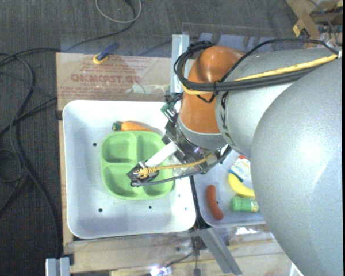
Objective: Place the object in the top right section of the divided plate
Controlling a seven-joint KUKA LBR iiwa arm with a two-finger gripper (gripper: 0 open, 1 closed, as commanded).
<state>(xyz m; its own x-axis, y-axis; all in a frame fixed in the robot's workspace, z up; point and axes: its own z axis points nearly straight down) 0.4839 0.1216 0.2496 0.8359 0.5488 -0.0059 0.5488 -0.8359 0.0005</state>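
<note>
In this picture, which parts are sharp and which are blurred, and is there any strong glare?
In the camera view, the grey arm, close to the lens, looks soft and out of focus; the green divided plate and the left white bin around it are sharper; the bin is bright but keeps its detail; the orange band shows a mild highlight, no strong glare.

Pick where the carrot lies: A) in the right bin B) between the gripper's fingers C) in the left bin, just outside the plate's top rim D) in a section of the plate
C: the carrot lies on the floor of the left bin, along the top rim of the green divided plate, outside its sections.
</note>
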